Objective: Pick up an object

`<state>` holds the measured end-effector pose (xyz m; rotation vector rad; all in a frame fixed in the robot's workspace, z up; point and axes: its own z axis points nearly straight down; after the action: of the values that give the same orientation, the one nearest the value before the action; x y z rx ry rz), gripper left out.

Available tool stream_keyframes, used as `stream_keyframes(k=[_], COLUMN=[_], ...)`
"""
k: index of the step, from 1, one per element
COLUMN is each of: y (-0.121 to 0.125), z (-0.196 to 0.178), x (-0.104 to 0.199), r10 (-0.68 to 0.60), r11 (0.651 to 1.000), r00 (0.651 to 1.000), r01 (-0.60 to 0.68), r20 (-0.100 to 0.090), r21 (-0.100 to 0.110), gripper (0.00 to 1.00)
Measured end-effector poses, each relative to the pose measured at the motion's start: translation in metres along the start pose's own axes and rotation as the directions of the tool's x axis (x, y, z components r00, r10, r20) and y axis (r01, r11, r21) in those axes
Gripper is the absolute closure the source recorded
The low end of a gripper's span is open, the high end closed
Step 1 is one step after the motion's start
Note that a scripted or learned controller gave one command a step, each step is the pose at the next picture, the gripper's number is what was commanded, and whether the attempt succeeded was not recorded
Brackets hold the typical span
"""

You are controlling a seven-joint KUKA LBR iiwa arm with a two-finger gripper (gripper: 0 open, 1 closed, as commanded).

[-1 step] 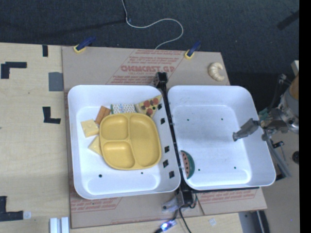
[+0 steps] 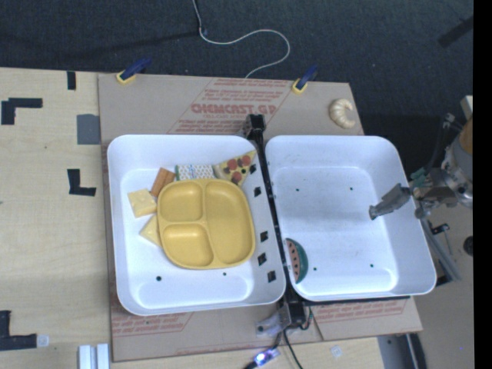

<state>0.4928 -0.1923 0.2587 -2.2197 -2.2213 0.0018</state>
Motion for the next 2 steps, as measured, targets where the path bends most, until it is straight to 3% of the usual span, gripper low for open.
stream_keyframes(k=[2], y=[-0.004], z=[0.121], x=[0.000], r10=[-0.001], r11=[1.000], r00=[1.000], r01=[0.001], r20=[-0.002], r21=[0.006], gripper=[0.00])
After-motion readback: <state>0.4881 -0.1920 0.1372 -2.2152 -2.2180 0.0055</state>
